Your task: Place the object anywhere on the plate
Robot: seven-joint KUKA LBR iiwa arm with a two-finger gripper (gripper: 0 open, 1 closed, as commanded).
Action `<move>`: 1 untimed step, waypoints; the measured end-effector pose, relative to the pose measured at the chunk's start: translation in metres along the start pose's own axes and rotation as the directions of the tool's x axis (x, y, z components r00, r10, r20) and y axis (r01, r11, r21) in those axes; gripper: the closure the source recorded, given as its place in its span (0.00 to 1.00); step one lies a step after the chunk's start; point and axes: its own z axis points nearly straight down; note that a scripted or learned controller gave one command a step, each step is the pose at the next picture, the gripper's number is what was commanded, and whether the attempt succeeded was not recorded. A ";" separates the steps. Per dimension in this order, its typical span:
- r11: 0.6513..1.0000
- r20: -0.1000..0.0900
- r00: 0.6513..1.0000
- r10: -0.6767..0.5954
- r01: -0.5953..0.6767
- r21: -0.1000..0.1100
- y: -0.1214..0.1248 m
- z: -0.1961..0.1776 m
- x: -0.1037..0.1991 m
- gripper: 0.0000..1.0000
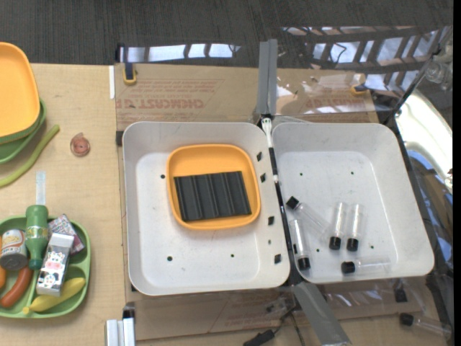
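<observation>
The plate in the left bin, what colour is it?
Orange-yellow; the plate carries a dark grey ribbed block, in the camera view.

Pale arm [431,127] curves along the right edge

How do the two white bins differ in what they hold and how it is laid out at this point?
The left bin holds one orange plate with a dark ribbed slab lying flat on it; the right bin holds several clear tubes with black caps.
The left bin's contents sit toward its far middle; the right bin's tubes are scattered along its near half, some by the left wall.
Both are shallow, white and side by side.
</observation>
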 end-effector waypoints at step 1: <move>0.952 0.002 0.952 -0.306 0.306 0.000 0.000 -0.001 -0.004 1.00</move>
